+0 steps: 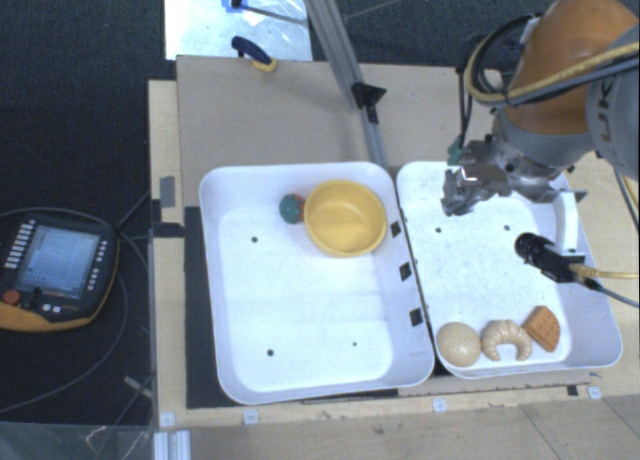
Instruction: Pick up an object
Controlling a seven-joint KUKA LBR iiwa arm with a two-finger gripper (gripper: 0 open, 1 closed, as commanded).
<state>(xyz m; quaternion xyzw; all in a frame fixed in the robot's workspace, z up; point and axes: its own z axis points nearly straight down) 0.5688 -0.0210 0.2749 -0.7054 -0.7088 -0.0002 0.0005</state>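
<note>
Three food items along the right bin's (600, 348) near edge: pale round bun (459, 343), croissant (507, 339), waffle-like piece (543, 327). Well apart from the gripper (462, 191), poised over that bin's far end with nothing visibly held; finger spread impossible to tell. Left bin (300, 348): yellow bowl (345, 217), small green ball (291, 208) touching it.

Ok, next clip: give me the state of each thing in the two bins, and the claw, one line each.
Yellow bowl: upright, at the back of the left bin.
Small teal ball: resting against the bowl's left side.
Round bun: lying at the right bin's front edge.
Croissant: lying just right of the bun.
Waffle piece: lying right of the croissant.
Claw: over the back of the right bin, nothing seen in it.
</note>
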